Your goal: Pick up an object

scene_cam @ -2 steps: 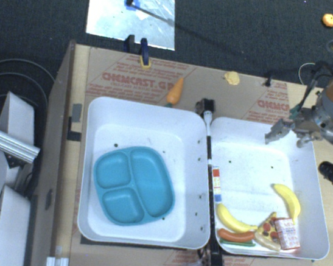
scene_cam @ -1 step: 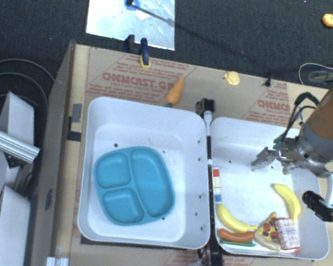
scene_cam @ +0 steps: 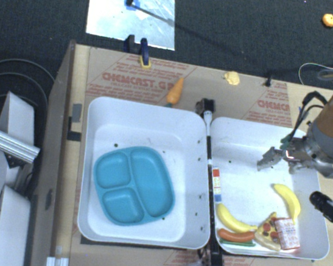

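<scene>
Nearest the camera, at the front edge of the right bin [scene_cam: 316, 246], lies a cluster of toy food: a banana [scene_cam: 235, 221] along the front wall, a sausage [scene_cam: 236, 235] just beside it, a pizza slice [scene_cam: 268, 233] and a small red-and-white packet [scene_cam: 288, 232]. A second banana [scene_cam: 289, 200] lies a little behind them, its long axis running from upper left to lower right, curved, the lower tip pointing toward the packet. The gripper [scene_cam: 281, 159] hangs above bare bin floor at the rear of this bin, well apart from every item; its fingers appear spread, with nothing between them. Judged step: approach, no grasp made. The next move calls for travel forward and down over the second banana, jaws set across its width. The left bin [scene_cam: 113, 116] bears a blue divided tray [scene_cam: 133, 184].
</scene>
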`<action>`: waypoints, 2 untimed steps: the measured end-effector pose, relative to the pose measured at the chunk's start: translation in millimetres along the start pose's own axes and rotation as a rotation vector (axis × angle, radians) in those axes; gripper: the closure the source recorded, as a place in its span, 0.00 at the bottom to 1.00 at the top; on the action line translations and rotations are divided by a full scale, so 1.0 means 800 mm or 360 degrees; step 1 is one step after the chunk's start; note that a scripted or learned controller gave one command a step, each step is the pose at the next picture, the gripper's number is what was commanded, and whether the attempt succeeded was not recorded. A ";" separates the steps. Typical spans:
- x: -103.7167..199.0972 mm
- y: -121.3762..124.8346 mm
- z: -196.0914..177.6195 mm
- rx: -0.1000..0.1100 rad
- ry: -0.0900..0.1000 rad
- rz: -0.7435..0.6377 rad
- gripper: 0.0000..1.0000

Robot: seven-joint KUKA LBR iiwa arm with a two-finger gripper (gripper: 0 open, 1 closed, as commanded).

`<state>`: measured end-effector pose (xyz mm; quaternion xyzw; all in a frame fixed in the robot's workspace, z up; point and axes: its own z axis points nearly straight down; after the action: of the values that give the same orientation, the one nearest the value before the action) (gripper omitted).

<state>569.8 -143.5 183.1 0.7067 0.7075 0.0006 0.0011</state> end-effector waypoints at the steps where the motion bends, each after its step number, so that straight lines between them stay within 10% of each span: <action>1: -0.026 0.011 -0.011 -0.0002 -0.0002 0.0001 0.00; 2: -0.083 0.001 0.029 0.0003 -0.0002 0.0006 0.00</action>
<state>570.9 -209.5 160.1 0.7081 0.7061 -0.0006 0.0008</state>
